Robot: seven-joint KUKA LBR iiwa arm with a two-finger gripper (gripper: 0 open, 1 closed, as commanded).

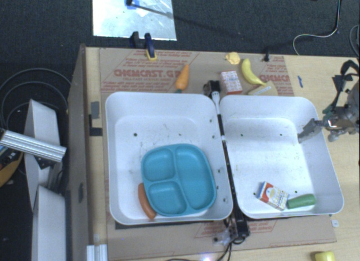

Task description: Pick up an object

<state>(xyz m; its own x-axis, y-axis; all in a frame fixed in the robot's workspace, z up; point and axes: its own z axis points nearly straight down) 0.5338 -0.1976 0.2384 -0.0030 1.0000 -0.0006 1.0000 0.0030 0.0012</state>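
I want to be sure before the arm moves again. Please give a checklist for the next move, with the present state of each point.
1. Objects available in right bin: ok, green object and small box lie near its front edge.
2. Gripper above right bin: ok, at its right wall.
3. Gripper aligned over a target: not ok, both lie nearer the front.
4. Fingers open: cannot tell.
5. Targets separated: cannot tell, they look touching.

green cylinder [301,201], perhaps a pickle, right bin's near corner
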